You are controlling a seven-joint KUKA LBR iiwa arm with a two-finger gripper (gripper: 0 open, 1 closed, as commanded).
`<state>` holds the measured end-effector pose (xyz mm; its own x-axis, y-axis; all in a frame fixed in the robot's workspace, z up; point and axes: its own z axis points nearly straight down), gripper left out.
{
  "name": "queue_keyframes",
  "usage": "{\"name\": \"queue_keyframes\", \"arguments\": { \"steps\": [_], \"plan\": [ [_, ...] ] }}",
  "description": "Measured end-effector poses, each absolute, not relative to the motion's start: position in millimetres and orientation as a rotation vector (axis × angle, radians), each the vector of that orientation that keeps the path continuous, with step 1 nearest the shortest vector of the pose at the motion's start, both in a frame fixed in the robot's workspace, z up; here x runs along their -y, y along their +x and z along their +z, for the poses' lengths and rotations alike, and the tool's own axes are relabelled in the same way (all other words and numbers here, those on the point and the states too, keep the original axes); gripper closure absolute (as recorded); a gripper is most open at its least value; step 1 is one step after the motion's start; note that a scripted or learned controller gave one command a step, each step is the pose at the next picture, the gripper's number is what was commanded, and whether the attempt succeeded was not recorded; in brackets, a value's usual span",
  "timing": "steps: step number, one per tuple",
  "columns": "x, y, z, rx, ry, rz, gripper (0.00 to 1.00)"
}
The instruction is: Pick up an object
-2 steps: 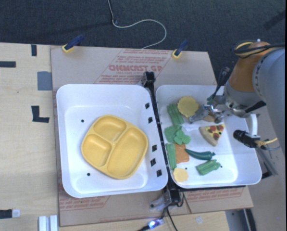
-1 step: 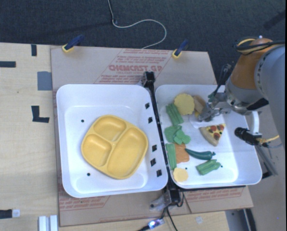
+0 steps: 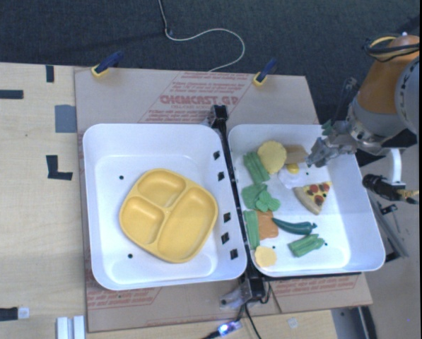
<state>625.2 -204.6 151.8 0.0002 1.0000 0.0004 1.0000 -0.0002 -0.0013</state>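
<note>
The right bin (image 3: 352, 210) holds several toy foods: a yellow round piece (image 3: 271, 155), a pizza slice (image 3: 314, 196), a dark green pepper (image 3: 293, 226), a green bean bundle (image 3: 306, 245), a yellow disc (image 3: 265, 257), an orange piece (image 3: 267, 226) and green leafy pieces (image 3: 256, 182). My gripper (image 3: 318, 156) hangs over the upper right part of this bin, just right of a small yellow piece (image 3: 292, 168) and above the pizza slice. Nothing shows between its tips.
The left bin (image 3: 104, 189) holds a yellow divided plate (image 3: 168, 215). Black clips run along the wall between the bins (image 3: 227, 182). A white cable (image 3: 196, 34) lies behind the cardboard base. The grey and orange arm (image 3: 387, 97) reaches in from the right.
</note>
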Motion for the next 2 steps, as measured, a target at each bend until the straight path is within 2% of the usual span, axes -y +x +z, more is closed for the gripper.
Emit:
{"name": "queue_keyframes", "arguments": {
  "steps": [1, 2],
  "plan": [
    [203.5, 635.9, 202.5, 2.223, -2.219, 0.001, 1.0],
    [202.8, 636.1, 223.0, 2.221, -2.218, 0.002, 1.0]
  ]
}}
